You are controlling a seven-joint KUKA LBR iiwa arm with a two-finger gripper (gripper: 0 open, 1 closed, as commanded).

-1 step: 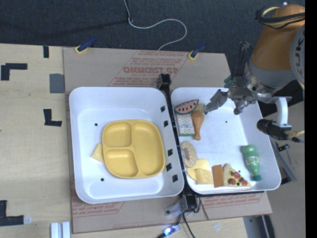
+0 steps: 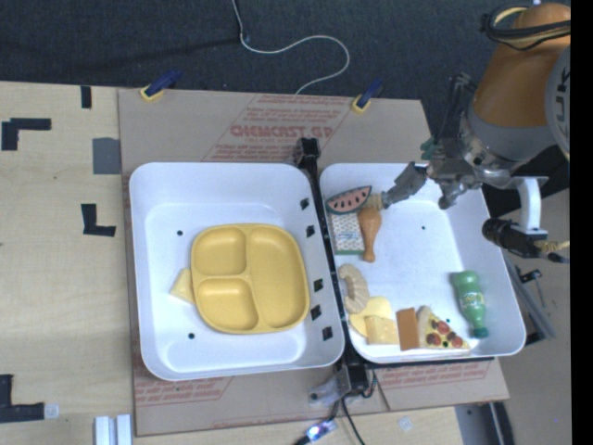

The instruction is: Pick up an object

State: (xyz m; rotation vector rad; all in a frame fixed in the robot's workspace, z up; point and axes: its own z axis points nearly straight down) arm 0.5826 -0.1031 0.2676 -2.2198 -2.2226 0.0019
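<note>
My gripper [image 2: 422, 196] hangs over the far part of the right bin [image 2: 422, 248], open, with only bare bin floor between its fingers. One finger [image 2: 400, 187] points toward a brown chicken drumstick [image 2: 370, 226], which lies just left of it beside a watermelon slice [image 2: 348, 199]. A small printed green packet [image 2: 347, 235] lies under the slice. Along the near edge sit a pale ring-shaped pastry [image 2: 353, 286], yellow cheese pieces [image 2: 374, 323], a brown slab [image 2: 408, 328] and a pizza slice [image 2: 439, 331]. A green bottle [image 2: 471, 301] lies at the right wall.
The left bin [image 2: 162, 202] holds a yellow divided plate [image 2: 249, 277] with a yellow wedge [image 2: 182, 286] poking out from its left side. Black clips line the divider between the bins [image 2: 315, 248]. A white cable [image 2: 296, 44] loops across the dark floor behind.
</note>
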